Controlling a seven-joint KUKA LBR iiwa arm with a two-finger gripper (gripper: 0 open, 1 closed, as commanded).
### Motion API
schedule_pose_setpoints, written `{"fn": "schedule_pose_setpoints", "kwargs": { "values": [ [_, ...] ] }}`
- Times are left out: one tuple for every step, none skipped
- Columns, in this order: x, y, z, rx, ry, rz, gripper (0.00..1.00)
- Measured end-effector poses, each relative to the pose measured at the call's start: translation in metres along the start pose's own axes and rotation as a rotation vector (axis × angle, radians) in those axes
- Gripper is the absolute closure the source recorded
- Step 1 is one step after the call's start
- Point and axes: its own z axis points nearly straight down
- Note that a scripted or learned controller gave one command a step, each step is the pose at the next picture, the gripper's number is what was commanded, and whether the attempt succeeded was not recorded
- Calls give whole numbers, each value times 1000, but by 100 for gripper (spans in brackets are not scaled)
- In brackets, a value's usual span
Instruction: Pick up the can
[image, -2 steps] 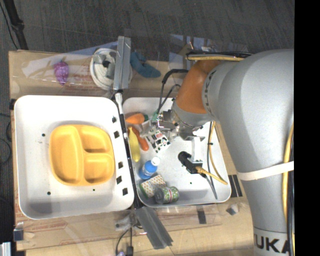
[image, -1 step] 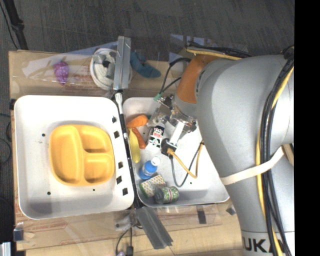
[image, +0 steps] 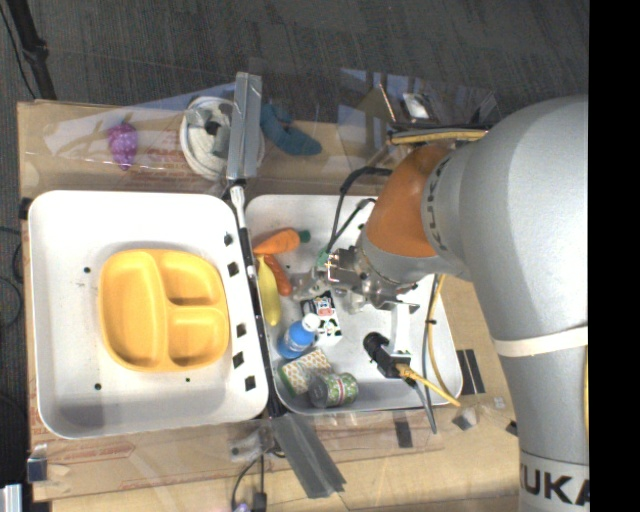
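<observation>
Grey arm (image: 520, 230) overhangs; my end effector (image: 345, 275), state indeterminate. Can (image: 335, 388) below it: likely light, rigid, slippery; grip across its sides.

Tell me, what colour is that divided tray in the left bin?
Yellow: the divided tray shows plainly in the camera view.

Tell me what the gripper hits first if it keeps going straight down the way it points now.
Probably the small black-and-white printed box lying under the gripper, on the right white bin's floor; depth is hard to judge from this slanted view.
</observation>
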Motion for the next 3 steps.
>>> {"fn": "schedule_pose_setpoints", "kwargs": {
  "values": [
    [1,1,-10,1,1,-4,100],
    [50,-67,-97,-1,-1,332,100],
    [51,-66,-173,-2,1,614,100]
  ]
}}
